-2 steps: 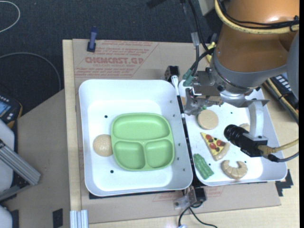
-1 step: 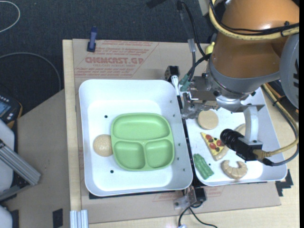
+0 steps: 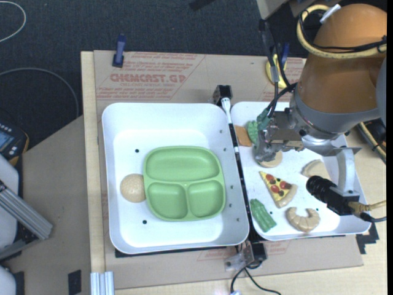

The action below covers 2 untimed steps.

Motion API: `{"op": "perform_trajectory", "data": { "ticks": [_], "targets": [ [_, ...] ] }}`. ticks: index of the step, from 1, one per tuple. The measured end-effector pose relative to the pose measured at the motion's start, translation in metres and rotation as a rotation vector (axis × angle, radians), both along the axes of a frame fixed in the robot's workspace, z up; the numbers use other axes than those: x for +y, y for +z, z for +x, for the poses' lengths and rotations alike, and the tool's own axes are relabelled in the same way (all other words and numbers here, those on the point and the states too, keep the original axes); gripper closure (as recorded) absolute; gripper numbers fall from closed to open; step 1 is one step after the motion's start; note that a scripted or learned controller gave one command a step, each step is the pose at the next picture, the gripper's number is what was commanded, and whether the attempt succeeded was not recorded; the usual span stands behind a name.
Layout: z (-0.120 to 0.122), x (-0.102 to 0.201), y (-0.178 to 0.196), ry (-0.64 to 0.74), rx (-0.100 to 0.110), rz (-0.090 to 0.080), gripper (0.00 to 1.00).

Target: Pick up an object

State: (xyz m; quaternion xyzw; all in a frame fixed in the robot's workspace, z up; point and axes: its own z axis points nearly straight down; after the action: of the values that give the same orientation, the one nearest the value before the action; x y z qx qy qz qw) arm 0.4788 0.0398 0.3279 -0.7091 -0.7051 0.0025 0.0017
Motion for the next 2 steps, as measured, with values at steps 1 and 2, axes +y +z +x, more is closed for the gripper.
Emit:
{"op": "perform_trajectory", "data": {
  "ticks": [1,2],
  "targets": [
    [-0.001,0.074,-0.049,0.013,0.002,0.002,1.0],
    [0.002,0.067,0.072,0.007,-0.021,0.005,1.0]
  ]
}}
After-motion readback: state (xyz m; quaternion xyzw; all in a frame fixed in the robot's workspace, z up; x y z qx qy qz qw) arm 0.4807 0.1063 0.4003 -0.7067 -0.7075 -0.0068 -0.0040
